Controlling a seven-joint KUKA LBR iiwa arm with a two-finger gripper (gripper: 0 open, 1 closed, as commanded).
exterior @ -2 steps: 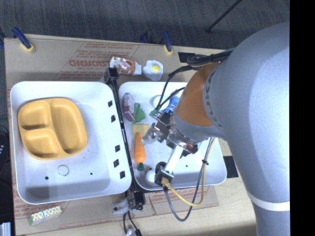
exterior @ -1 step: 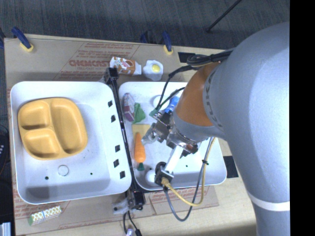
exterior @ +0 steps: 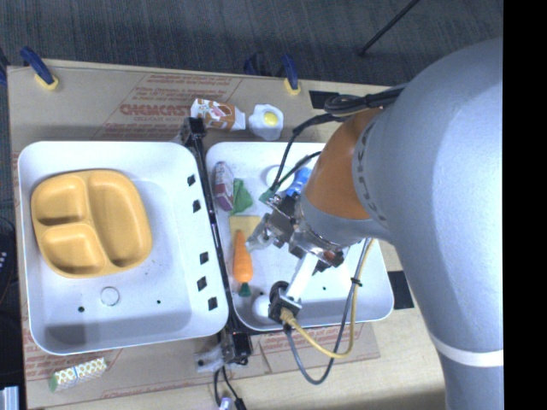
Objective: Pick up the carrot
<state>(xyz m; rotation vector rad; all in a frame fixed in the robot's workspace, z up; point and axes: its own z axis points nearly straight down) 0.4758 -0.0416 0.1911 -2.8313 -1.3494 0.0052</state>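
The carrot (exterior: 243, 260) lies ungrasped by the right bin's (exterior: 380, 301) left wall, tool (exterior: 275, 229) just beside it, grip state unclear.

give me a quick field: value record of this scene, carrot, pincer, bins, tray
carrot: orange carrot lying in the right bin, near its left wall
pincer: pincer low over the right bin, just right of the carrot's upper end; nothing seen between its fingers
left bin: left bin holds a yellow divided tray
task state: carrot not yet picked up
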